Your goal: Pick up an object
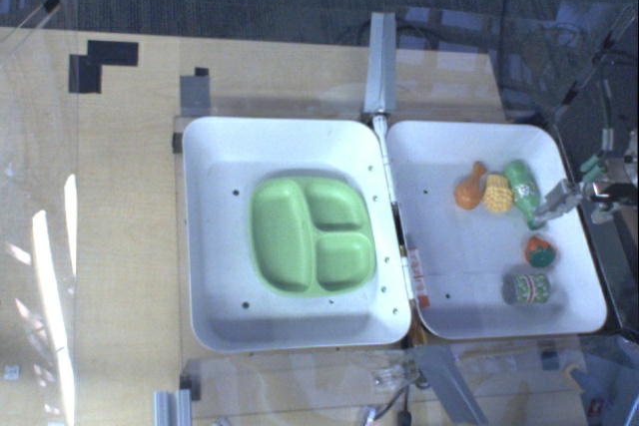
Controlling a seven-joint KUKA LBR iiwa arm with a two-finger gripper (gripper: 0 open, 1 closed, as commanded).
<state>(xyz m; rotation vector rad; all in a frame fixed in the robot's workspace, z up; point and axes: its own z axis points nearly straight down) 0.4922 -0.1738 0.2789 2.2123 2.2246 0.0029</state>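
Green bottle (521, 187) lies lengthwise toward the bin's far edge; jaws' (552, 207) state unclear

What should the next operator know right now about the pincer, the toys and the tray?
Pincer: low over the right bin, near its right wall, beside the green toy; nothing visibly held.
Right bin holds: orange toy, yellow corn-like toy, the green toy, a small red-and-green piece, a green can.
Left bin holds a green divided tray, nothing on it.
Done: no pick yet.
Left: grasp one object and lift it.
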